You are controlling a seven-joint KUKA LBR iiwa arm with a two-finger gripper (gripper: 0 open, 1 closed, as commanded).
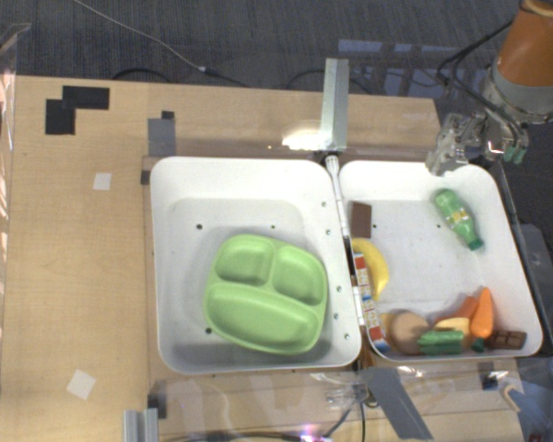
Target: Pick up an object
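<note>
Left white shallow plastic bin (166,247): 1 light green 3-compartment plastic tray (267,293) near its front right corner. Right white shallow plastic bin (511,238): yellow toy banana (376,265) at left edge, green plastic bottle (458,217) near back right corner. Above that corner, metal 2-finger gripper (467,145), grip state impossible to tell.

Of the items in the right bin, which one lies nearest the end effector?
The green bottle, alone near the bin's far right corner, just below the end effector; the others cluster along the divider and near edge.
</note>
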